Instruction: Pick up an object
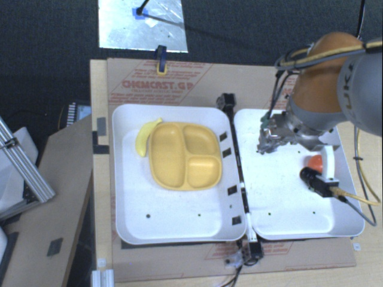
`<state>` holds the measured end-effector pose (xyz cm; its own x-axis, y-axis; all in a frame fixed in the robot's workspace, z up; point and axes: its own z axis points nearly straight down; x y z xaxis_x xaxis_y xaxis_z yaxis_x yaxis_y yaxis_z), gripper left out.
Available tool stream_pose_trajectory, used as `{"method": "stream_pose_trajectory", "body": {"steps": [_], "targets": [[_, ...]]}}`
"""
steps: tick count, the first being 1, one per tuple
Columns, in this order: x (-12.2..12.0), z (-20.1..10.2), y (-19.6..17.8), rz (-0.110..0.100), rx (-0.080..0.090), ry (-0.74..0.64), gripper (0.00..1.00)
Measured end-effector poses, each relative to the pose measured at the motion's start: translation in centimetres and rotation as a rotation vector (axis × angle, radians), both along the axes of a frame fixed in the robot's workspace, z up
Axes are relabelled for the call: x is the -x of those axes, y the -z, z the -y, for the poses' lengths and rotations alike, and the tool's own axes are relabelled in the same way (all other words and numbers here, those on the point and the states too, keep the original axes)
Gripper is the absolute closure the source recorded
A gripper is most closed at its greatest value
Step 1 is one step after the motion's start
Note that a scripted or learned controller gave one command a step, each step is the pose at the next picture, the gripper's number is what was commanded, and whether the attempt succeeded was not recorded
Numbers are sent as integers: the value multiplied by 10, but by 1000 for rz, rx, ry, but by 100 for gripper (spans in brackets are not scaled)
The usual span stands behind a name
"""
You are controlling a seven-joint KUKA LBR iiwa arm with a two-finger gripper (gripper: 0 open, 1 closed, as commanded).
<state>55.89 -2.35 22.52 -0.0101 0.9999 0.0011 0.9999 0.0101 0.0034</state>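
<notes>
The left white bin (179, 232) holds a glossy yellow three-compartment plate (182, 157) lying flat at its middle, with a yellow banana (143, 137) touching its far-left edge. Over the right white bin (281, 202) hangs the gripper (266, 142). I cannot tell whether it is spread or closed.

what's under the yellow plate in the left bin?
A banana shows at the yellow divided plate's upper-left edge, apparently tucked partly under its rim. Anything else beneath is covered by the plate.

Robot lab: cardboard-topped bench (167, 84), white bins (128, 220)
</notes>
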Motion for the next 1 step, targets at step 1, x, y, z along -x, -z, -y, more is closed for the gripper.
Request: {"method": "stream_pose_trajectory", "body": {"steps": [1], "targets": [[-25, -50, -10, 1, -1, 0, 100]]}}
